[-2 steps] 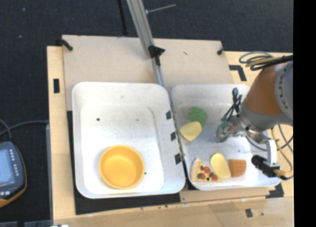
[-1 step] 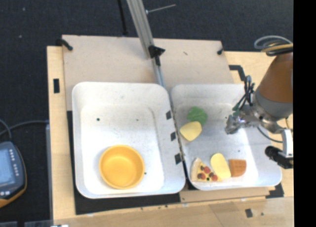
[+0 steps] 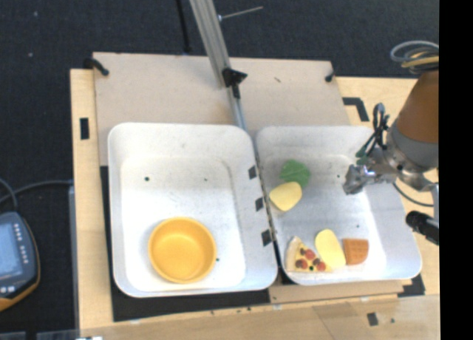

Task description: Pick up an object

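My gripper hangs over the right bin, toward its right side, with the orange-banded arm behind it. Nothing shows between its fingers. Left of it in that bin lie a green object and a pale yellow piece touching each other. Near the bin's front edge sit a pizza-like slice with red dots, a yellow oval piece and an orange-brown block. A yellow bowl stands in the left bin at its front.
A slanted metal rod runs from the top of the view down to the gap between the bins. A handheld device lies off the bench at the far left. A black part juts in at the right edge.
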Available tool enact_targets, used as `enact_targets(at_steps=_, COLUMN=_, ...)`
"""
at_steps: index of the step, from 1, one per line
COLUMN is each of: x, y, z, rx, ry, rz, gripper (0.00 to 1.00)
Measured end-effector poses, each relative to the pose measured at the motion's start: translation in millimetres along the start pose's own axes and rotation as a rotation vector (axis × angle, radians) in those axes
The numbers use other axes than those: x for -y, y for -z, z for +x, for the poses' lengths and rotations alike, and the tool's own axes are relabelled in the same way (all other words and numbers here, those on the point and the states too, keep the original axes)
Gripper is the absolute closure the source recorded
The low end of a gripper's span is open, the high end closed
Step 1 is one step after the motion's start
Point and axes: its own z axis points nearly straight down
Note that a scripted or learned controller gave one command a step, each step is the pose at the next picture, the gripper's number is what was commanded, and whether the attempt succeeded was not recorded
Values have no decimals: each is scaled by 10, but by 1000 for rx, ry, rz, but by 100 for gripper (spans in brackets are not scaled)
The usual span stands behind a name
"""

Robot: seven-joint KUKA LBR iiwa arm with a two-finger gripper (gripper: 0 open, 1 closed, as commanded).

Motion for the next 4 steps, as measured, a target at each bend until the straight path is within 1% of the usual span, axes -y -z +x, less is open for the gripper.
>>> enact_targets(at_steps=1, x=-118, y=169, z=554, rx=-3, ry=6, rz=1, gripper=100)
enact_targets(at_steps=2, x=-304, y=289, z=1062, rx=-3, ry=6, rz=3, gripper=100)
enact_targets(at_steps=4, x=-440, y=486, z=2197, rx=-4, ry=5, rz=4, gripper=100)
